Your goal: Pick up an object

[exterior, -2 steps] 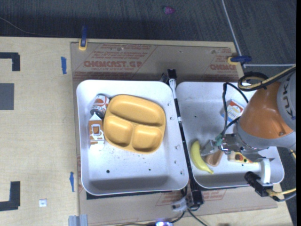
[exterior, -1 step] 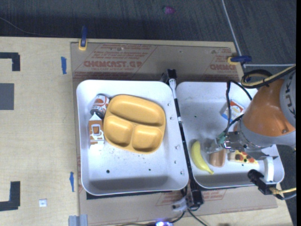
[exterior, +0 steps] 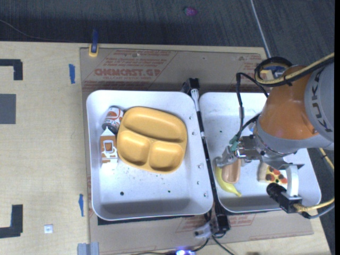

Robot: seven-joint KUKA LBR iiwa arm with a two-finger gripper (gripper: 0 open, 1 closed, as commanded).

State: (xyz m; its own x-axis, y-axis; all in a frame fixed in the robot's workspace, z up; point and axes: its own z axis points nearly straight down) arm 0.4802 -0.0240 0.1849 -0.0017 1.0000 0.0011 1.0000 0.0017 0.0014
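The hand [exterior: 232,154] sits low in the right bin [exterior: 220,108], at 12 o'clock over the banana [exterior: 227,185], probably to grab it; I cannot tell its grip.

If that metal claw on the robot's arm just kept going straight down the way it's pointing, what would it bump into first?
Most likely the tan cylinder-shaped object lying in the right white bin, with the yellow banana right beside it. The gripper hangs just above them, though its height is hard to judge from this slanted view.

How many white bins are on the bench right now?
2. The left bin holds a yellow divided tray; the right bin sits beside it, with the arm over it, which may hide some contents.
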